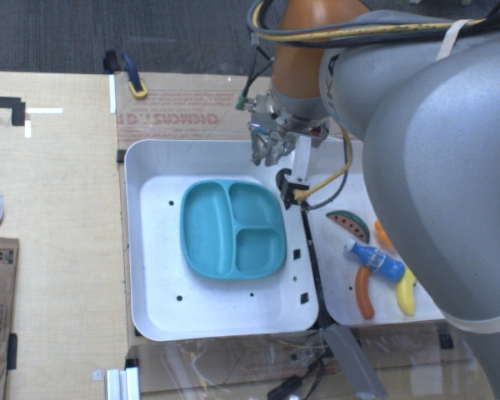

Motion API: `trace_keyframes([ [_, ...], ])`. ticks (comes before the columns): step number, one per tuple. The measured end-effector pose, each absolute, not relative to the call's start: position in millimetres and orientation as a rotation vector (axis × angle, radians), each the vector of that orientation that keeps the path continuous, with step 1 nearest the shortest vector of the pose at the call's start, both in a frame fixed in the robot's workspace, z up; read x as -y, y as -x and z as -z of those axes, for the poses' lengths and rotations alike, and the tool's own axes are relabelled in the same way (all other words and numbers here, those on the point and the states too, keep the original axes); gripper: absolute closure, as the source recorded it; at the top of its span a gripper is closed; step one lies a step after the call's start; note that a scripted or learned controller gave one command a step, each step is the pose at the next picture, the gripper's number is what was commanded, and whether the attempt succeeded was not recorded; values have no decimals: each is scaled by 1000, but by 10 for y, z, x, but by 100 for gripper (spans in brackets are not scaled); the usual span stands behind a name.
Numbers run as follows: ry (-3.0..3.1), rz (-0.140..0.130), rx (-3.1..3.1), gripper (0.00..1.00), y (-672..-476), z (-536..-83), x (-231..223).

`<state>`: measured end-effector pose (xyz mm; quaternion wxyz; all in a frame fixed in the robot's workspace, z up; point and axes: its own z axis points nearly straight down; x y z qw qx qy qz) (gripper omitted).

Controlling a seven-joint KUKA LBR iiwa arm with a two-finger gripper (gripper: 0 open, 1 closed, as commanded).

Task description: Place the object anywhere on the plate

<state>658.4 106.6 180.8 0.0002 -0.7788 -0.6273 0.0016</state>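
The big grey arm (417,140) reaches over the bins. The blue plate (233,227) has nothing on it, so the job looks not started. The hand (267,150) hangs just above the plate's far edge; I cannot tell if it's clenched. The toys (375,261) lie right of the plate.

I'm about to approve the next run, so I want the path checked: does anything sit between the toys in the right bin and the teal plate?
Only the bins' adjoining rims. The watermelon slice, blue tube, sausage and banana lie right of them; the plate lies left. The tool hangs above the plate's far edge.
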Motion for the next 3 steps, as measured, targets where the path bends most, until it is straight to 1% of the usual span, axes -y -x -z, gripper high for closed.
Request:
trace_keyframes([
  [1,2446,-5,1971,0,-6586,-1812,-1063],
  [2,2445,-8,1974,100,-6587,-1898,-1056],
  [3,2258,-6,2182,100,-5922,-1906,-449],
])
